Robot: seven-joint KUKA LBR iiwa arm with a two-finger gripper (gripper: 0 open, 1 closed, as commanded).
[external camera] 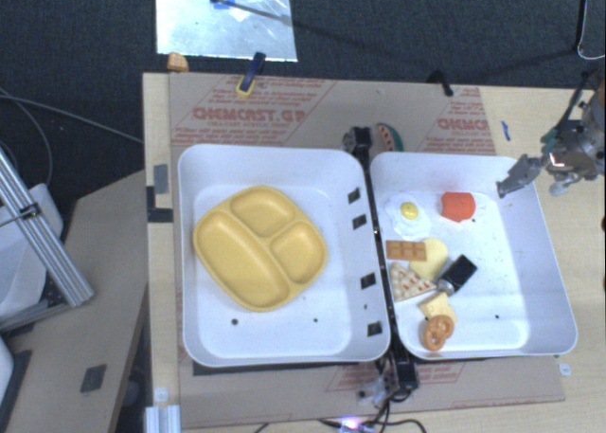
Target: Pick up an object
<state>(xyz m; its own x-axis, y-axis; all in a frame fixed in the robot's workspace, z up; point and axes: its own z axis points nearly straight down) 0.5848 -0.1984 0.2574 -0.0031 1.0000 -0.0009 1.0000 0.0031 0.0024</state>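
A yellow tray (pixel 260 247) sits in a white bin (pixel 204 327); the other bin (pixel 530 327) holds a red block (pixel 458 206) and a white-and-yellow fried egg (pixel 409 215).

Light falls evenly from above and the scene is bright, with no hard shadows; soft, short shadows lie under the yellow divided tray (pixel 260 247) and along the inner walls of the two white bins (pixel 284 161). The bins look slightly washed out. A shiny sheet (pixel 225 5) beyond the desk's far edge throws back a pale glare. The dark floor is dim and grainy. Small food pieces look soft, and fine detail is blurred.
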